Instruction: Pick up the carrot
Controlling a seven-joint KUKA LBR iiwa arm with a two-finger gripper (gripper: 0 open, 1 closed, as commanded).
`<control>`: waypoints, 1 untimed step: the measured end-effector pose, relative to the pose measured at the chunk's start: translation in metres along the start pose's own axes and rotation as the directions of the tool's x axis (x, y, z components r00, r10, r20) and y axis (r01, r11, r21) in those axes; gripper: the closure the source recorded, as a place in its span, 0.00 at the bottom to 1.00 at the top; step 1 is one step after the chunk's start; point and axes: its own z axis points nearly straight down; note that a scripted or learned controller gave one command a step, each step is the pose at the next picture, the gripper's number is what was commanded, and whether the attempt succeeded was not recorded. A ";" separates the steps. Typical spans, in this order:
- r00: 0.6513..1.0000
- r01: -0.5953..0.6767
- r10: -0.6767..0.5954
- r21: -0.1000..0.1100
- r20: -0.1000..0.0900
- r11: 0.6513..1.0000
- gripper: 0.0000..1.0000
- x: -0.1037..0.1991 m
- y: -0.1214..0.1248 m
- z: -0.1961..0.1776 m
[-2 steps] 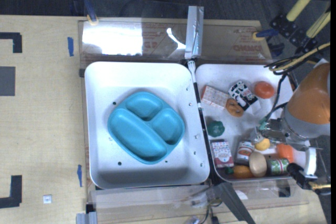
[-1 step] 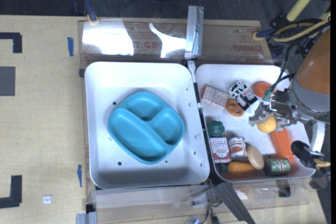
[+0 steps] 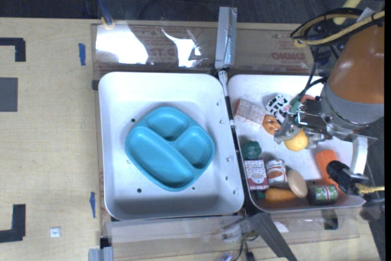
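The arm's orange band (image 3: 361, 64) rises closest to the lens, and the gripper (image 3: 293, 127) hangs low over the right bin (image 3: 256, 84). Whether it is spread or pressed together I cannot tell. The carrot (image 3: 280, 195), probably the long orange piece, lies well below and slightly left of the gripper, beside a beige egg shape (image 3: 297, 183) and a small can (image 3: 276, 170). A yellow fruit (image 3: 297, 142) sits just under the gripper. This looks like the approach step: the gripper must next travel to the carrot and line up with it.

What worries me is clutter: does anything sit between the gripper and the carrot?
Yes. The gripper is above a lemon; a can and a beige oval piece lie between it and the carrot.
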 end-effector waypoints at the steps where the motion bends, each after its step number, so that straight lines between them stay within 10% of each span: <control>1: 0.976 -0.218 0.218 0.000 0.002 0.976 1.00 0.038 0.056 -0.047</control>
